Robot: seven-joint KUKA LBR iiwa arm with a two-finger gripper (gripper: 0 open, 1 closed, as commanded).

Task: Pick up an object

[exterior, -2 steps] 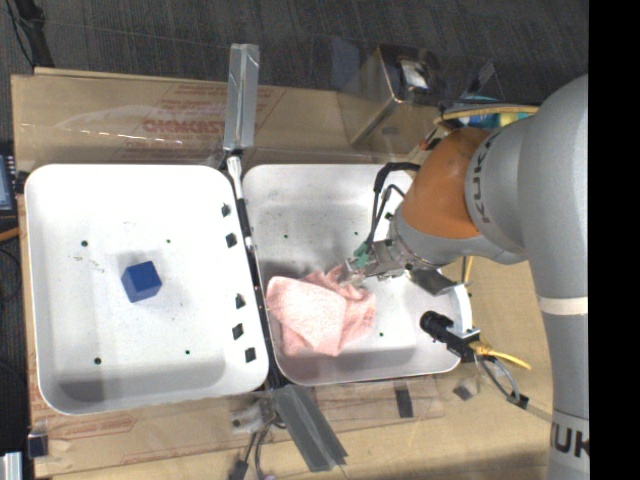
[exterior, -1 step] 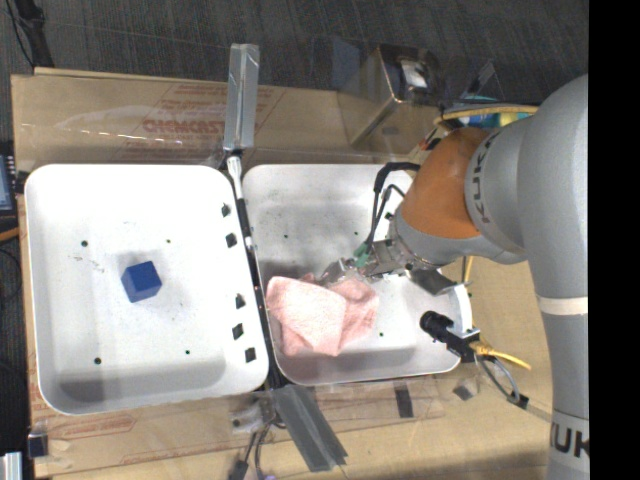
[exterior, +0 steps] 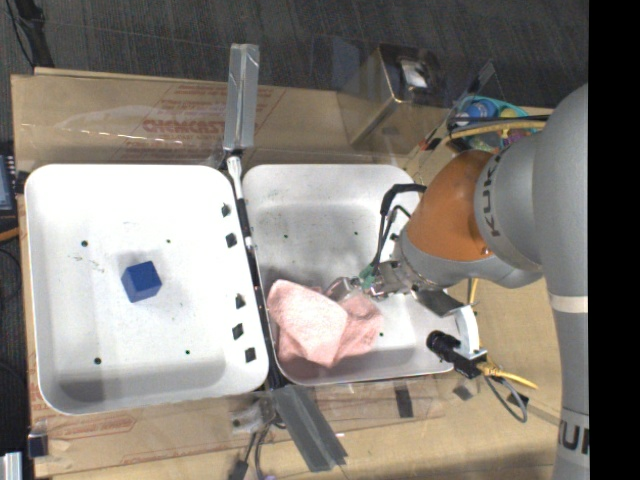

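Note:
A crumpled pink cloth (exterior: 315,325) lies in the front part of the right bin (exterior: 300,208). My gripper (exterior: 358,290) reaches in from the right and sits low at the cloth's upper right edge, touching or just above it. A small blue cube (exterior: 141,280) rests alone in the left bin (exterior: 80,208), far from the gripper. The grey arm with its orange band (exterior: 450,218) covers the right bin's right side.
A metal divider with black clips (exterior: 240,268) runs between the two bins. A black cable (exterior: 390,203) loops over the right bin near the wrist. Cardboard covers the bench (exterior: 120,118) behind the bins.

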